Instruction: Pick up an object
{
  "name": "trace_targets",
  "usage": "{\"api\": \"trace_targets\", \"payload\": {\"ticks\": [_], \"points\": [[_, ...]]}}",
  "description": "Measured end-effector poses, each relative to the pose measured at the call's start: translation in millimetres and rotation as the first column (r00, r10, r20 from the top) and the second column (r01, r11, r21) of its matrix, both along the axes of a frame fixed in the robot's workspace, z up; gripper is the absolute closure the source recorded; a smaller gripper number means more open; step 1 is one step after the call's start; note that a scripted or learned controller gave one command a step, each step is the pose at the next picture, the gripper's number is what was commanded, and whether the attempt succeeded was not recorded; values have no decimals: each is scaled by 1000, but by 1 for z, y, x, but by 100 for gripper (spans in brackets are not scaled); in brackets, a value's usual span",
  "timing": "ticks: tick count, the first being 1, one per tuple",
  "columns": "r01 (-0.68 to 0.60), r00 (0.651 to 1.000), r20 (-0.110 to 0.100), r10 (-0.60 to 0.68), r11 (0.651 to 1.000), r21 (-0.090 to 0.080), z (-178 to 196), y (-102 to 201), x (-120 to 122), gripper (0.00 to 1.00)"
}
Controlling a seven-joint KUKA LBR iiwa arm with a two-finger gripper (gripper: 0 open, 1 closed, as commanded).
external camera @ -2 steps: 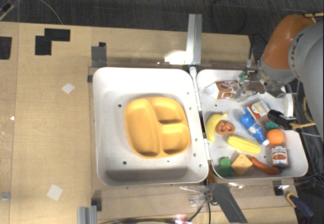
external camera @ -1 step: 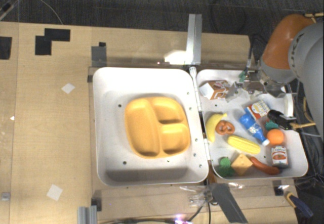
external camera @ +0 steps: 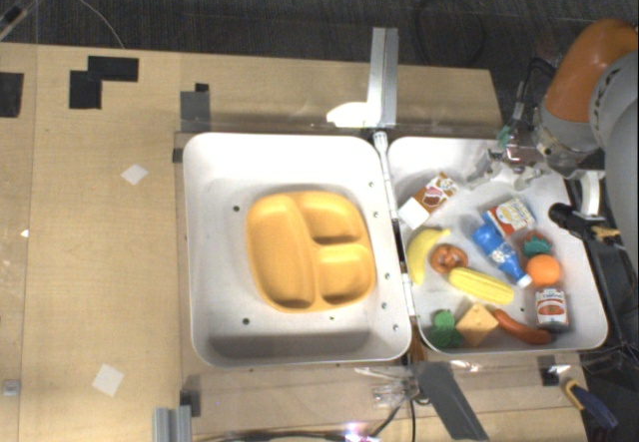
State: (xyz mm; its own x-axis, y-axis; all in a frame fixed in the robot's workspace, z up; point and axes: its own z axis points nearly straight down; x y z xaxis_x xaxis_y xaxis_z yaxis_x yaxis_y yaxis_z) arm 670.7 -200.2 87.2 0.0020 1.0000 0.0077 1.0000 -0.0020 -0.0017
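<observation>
The arm (external camera: 599, 91) reaches in from the right, above the far corner of the right bin (external camera: 599, 335). The gripper (external camera: 519, 153) hangs there, and I cannot tell if it is holding anything. The toys lie in that bin: a banana (external camera: 421, 252), a corn cob (external camera: 481, 284), an orange (external camera: 544, 271) and a blue bottle (external camera: 499, 248). A yellow tray (external camera: 308, 248) sits in the left bin (external camera: 215, 230).

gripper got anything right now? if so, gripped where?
Cannot tell. The gripper sits at the right bin's upper right edge, too small and cluttered to show anything between its fingers. The toy food, like the corn, lies loose in the bin.
</observation>
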Motion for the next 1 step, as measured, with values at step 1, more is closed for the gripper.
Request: {"api": "trace_targets", "payload": {"ticks": [1], "points": [[5,1000,9,-5,1000,-8,0,46,1,0]]}}
